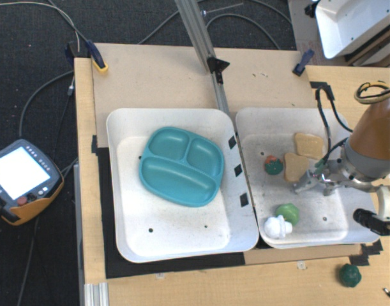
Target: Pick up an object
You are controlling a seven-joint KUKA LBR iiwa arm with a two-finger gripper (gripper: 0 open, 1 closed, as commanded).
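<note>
Teal divided plate (182, 166) is sitting untouched mid left bin (127, 234); the arm is working the right bin (335, 234) instead. Gripper (307, 182) is hovering just beside the tan blocks (302, 155), grip state unclear, so it's risking nudging one block off the other, or toward the small red-green ball (273, 166).

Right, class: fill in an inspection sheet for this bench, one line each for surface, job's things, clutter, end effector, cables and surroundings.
Surface: wooden bench bearing a left bin and a right bin.
Job's things: right bin holds two tan pieces, a red and green ball, a green object and a white object.
Clutter: teal divided plate in the left bin; dark green ball on the bench.
End effector: end effector low in the right bin beside the tan pieces; finger state unclear.
Cables: cables on the dark floor.
Surroundings: handheld pendant at left.
</note>
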